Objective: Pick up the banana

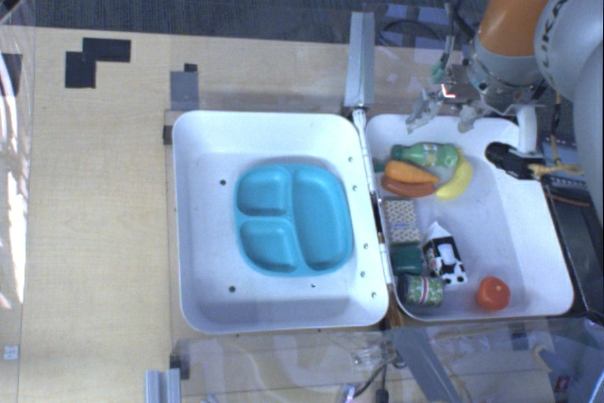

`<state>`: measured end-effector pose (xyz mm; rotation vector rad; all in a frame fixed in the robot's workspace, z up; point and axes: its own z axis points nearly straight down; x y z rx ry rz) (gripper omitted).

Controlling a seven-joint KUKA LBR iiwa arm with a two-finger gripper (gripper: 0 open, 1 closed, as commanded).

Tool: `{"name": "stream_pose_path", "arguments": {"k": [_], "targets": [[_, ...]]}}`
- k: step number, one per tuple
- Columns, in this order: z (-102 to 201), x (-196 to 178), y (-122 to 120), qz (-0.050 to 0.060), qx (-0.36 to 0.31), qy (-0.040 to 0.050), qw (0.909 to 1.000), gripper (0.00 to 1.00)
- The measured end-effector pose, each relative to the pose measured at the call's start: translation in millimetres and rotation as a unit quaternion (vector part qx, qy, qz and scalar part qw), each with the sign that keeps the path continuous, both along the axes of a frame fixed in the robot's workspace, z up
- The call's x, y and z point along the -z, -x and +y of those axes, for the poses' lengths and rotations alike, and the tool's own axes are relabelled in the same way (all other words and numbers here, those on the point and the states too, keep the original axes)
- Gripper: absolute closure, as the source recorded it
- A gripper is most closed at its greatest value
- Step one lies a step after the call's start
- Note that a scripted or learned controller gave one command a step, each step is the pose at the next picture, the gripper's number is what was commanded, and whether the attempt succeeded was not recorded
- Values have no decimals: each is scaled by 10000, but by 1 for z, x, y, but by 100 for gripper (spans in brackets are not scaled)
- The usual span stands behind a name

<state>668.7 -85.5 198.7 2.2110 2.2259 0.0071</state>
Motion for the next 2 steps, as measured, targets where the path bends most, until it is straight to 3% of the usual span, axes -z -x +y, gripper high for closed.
{"name": "stream_pose_path", "arguments": {"k": [1, 2], "targets": [[-49, 51, 30, -2, -1008, 12, 9949, 0], [-52, 78, 35, -1, -937, 10, 9956, 0]]}}
